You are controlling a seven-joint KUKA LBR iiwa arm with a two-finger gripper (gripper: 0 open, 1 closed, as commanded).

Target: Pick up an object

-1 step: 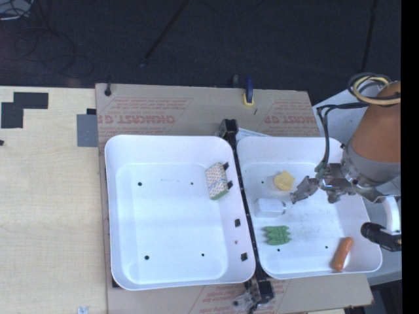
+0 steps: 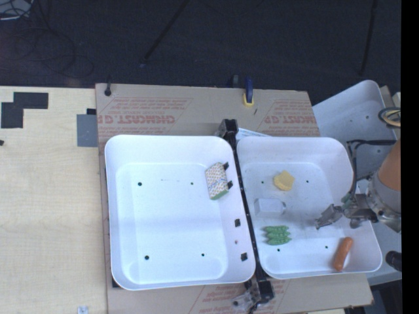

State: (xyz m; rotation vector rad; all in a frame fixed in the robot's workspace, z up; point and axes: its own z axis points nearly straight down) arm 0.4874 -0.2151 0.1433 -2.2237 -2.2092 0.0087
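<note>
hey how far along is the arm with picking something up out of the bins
Nothing looks picked up yet. The gripper sits low over the right bin with nothing visible between its jaws. The orange sausage-shaped piece, green pea pods and yellow piece lie on that bin's floor; a patterned sponge-like block rests in the left bin. Left to do: close on one item and lift it.

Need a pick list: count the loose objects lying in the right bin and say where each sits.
4. A yellow piece toward the back, a clear flat piece mid-floor, a green pea pod near the divider, an orange carrot in the front right corner. The arm may hide more.
</note>
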